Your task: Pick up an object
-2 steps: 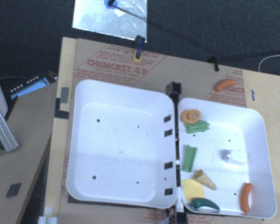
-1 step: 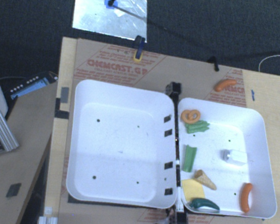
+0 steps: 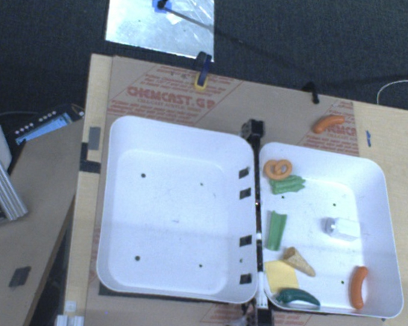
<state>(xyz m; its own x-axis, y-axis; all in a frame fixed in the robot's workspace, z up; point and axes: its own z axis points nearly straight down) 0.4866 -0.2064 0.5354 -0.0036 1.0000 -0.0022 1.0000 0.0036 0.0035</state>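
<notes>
Whether the gripper is spread or pressed together I cannot tell, so nothing can be said to be held. All but one of the candidates for picking lie in the right bin (image 3: 390,222), loosely scattered, which probably leaves fingers room to close around most of them.

Nearest, a dark green piece (image 3: 298,298) sits against the front wall, touching or just beside a yellow slab (image 3: 281,273) — a crowded corner that looks awkward to enter. An orange sausage (image 3: 358,287) lies alone near the right wall. A tan wedge (image 3: 300,262) rests just beyond the slab. Further back, a green stick (image 3: 276,230) runs along the divider side, and a small white-grey block (image 3: 339,228) stands well apart from everything; I judge it the easiest target. At the far end an orange ring (image 3: 279,167) touches a leafy green piece (image 3: 289,183).

Beside it, the left bin (image 3: 184,141) serves as a drop zone — likely. Beyond the bins, a second orange sausage (image 3: 328,124) lies on the brown board (image 3: 168,93).
</notes>
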